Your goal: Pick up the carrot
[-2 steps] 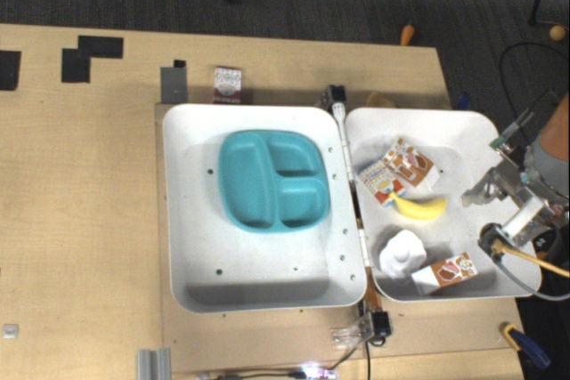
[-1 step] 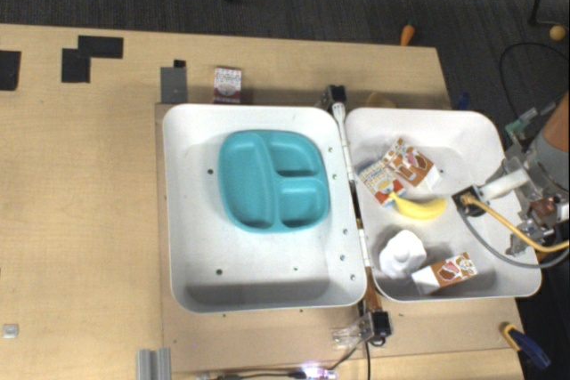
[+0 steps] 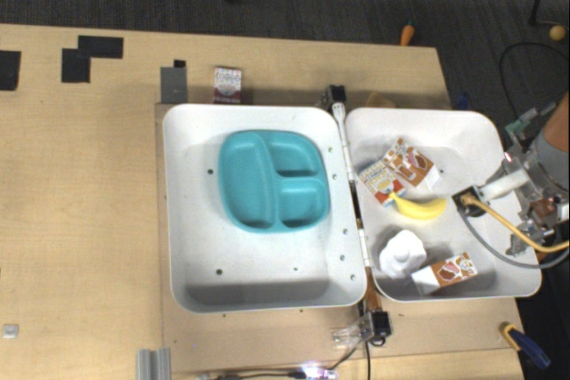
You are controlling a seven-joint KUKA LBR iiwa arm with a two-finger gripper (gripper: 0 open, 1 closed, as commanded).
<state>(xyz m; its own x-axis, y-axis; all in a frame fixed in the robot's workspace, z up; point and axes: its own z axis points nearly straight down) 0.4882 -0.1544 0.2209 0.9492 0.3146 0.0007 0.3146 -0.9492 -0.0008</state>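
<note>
Arm: the grey arm came in over the right edge of the bench, its wrist above the right rim of the right bin.
Gripper: the gripper hung at that bin's right edge, about midway along it. From where I stood I could not tell whether it was open or closed, nor whether it had anything in it.
Carrot: I could not pick it out in either bin. A small orange thing lay on the dark floor just past the bench's far edge, and I could not tell whether that was it.
Right bin: a colourful printed packet lay toward the far left, with a banana just beside it at the middle. A white bottle stood near the near-left corner, and a small brown-and-white carton lay along the near edge, close to the bottle.
Left bin: a teal divided plate sat at the middle of the left bin, which adjoined the right bin.
Bench's far side: a small patterned box stood just behind the left bin's far edge.
</note>
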